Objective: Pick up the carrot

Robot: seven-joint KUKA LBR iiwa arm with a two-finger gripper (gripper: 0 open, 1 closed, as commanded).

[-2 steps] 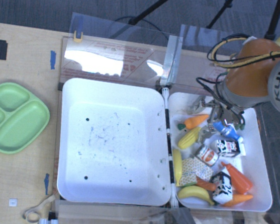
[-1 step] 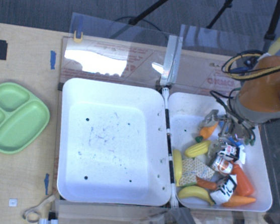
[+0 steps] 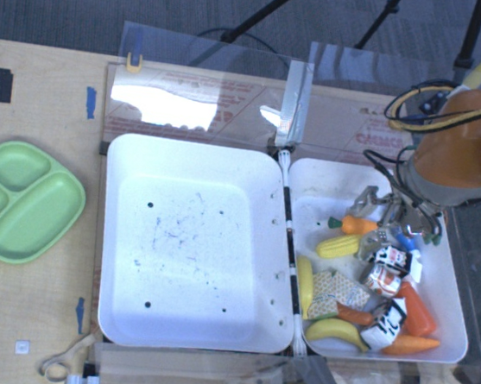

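The hand (image 3: 387, 215) is low in the right bin (image 3: 458, 296), in the reach-and-grasp step. The carrot (image 3: 360, 226) lies touching it, on the side toward the left bin (image 3: 186, 241). Whether it is closed I cannot tell. Next, it likely needs to centre on the carrot, clamp and lift.

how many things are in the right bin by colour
yellow: 3 (corn cob, banana, long piece)
orange or red: 4, including the carrot
black and white packets: 2
speckled sponge: 1
total: 10; some overlap, so roughly
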